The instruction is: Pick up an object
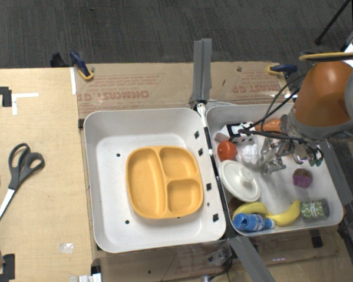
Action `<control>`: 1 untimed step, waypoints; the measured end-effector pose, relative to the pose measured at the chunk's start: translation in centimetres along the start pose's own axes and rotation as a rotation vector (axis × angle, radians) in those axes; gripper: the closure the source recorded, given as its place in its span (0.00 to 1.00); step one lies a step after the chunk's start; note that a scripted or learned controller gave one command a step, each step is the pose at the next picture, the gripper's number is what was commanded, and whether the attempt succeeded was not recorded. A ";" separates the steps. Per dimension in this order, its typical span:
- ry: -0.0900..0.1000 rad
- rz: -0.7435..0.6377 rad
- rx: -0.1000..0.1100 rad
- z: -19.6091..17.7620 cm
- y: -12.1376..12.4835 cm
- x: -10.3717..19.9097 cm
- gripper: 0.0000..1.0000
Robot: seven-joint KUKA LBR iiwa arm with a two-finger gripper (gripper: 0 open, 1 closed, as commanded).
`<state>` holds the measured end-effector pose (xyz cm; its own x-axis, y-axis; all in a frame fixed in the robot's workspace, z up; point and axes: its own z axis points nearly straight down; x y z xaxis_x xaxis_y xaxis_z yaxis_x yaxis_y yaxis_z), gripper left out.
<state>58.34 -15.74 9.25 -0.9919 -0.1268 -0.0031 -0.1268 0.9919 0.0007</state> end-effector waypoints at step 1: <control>-0.005 0.235 0.003 -0.2 -6.0 -4.0 1.00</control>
<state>63.05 -21.21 9.49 -0.9942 0.1074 -0.0086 0.1074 0.9942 -0.0008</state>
